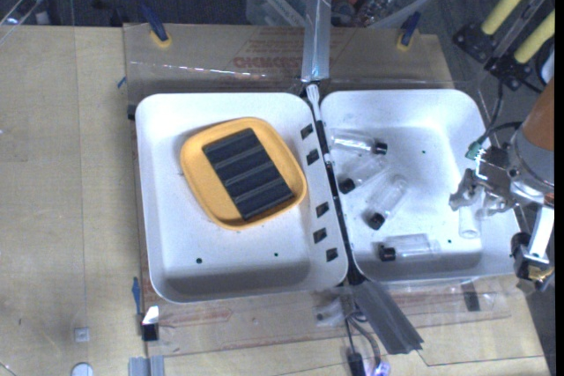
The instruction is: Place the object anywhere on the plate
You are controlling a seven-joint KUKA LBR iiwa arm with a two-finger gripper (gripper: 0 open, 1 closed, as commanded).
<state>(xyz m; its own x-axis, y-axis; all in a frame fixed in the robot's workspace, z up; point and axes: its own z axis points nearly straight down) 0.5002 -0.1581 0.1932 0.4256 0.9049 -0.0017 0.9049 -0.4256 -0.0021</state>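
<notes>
My end effector (pixel 467 211) sits by the right bin's (pixel 401 106) right wall, seemingly pinching a clear vial (pixel 468 223). The yellow plate (pixel 198 158) lies beyond the divider, awaiting it

I see my arm (pixel 538 145) come in from the right side, with its orange band up high and the grey wrist just below it. My gripper (pixel 470 211) hangs at the end of the wrist, pointing down and to the left.

Single fixed camera above bench (pixel 62 189), slanted down, both bins framed.
</notes>
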